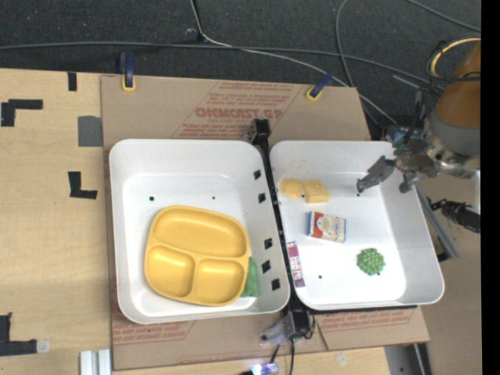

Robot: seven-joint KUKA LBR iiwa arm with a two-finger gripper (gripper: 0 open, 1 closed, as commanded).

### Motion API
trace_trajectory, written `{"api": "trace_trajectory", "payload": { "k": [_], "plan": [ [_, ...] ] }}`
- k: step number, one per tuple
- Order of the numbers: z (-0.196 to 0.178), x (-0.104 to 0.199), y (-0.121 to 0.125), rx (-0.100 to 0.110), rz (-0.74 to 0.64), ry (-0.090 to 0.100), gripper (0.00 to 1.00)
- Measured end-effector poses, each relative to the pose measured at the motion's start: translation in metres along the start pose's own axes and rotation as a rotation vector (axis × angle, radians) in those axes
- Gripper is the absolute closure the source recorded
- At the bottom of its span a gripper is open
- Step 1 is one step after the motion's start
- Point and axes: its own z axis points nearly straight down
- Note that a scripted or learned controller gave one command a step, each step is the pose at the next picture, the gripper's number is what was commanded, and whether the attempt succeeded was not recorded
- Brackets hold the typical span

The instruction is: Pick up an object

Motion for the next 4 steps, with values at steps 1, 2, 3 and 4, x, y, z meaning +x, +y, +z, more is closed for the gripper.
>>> {"api": "trace_trajectory", "payload": {
  "k": [1,2,3,4],
  "plan": [
    [-0.008,0.0,0.003,-0.013,-0.004,-0.003,0.0],
    [0.038,0.003,-0.004,-0.009,-0.004,-0.002,0.0],
    [0.096,0.0,0.005,-0.009,-0.004,-0.003,0.0],
    [0.127,0.001,0.006,-0.014,-0.005,-0.005,0.0]
  ]
}}
